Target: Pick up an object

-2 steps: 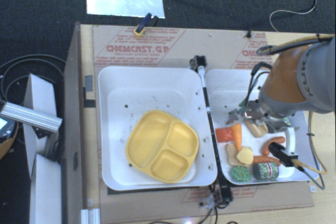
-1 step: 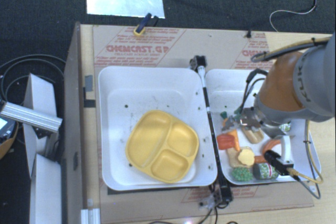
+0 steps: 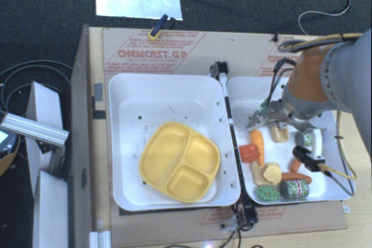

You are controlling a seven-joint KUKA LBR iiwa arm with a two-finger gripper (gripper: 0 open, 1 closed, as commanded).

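Here the carrot (image 3: 257,142) lies below the tool (image 3: 272,119).

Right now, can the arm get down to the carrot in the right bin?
Probably yes. The carrot lies uncovered near the bin's left wall, with the hand just above and right of it. The red piece touching its lower end could crowd a grasp.

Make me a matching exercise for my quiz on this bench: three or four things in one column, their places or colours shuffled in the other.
Things:
1. divided plate
2. carrot
3. peas
4. can

Descriptions:
A. green, near front edge of right bin
B. yellow, in left bin
C. orange, middle of right bin
D. green-labelled, lying right of the peas

Pairs: 1-B, 2-C, 3-A, 4-D
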